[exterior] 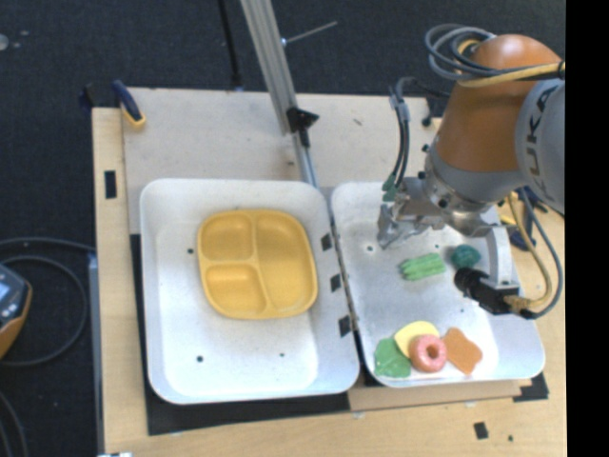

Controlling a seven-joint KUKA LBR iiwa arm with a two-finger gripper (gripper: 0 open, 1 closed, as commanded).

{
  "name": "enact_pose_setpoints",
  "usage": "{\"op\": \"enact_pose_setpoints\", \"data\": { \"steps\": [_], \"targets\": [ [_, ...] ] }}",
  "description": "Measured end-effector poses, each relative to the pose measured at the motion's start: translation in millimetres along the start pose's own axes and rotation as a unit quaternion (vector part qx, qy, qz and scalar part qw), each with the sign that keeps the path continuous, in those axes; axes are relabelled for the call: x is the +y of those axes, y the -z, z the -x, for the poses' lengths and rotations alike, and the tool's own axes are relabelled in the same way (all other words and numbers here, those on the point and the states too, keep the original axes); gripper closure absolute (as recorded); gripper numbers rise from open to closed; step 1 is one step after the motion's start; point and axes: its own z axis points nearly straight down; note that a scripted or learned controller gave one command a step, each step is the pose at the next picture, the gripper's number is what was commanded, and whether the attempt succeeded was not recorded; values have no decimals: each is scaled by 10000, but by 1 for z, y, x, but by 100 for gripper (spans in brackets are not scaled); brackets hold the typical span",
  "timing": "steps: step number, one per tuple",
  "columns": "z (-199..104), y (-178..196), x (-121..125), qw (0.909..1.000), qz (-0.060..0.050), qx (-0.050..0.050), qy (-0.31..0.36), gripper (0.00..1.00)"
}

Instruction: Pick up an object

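My gripper [388, 228] hangs over the upper left part of the right bin [366, 255], below the orange-banded wrist. Nothing shows in it. A green ridged piece [422, 267] lies just to its lower right, a short gap away. A small teal ball [465, 255] rests beside that piece, partly under the arm. At the bin's front edge sit a green leafy piece [389, 359], a yellow piece [415, 333], a pink ring doughnut [429, 354] and an orange piece [463, 350], clustered together.
The left bin [171, 350] holds a yellow divided plate [257, 262] near its middle. A slanted metal pole [276, 74] rises behind the bins, ending at the wall between them.
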Motion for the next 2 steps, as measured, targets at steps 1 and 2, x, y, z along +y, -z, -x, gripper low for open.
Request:
{"op": "enact_pose_setpoints", "data": {
  "steps": [1,2],
  "targets": [
    [-55,-17,-1,10000,-18,4,2,100],
    [-113,-21,1,10000,-11,7,9,100]
  ]
}}
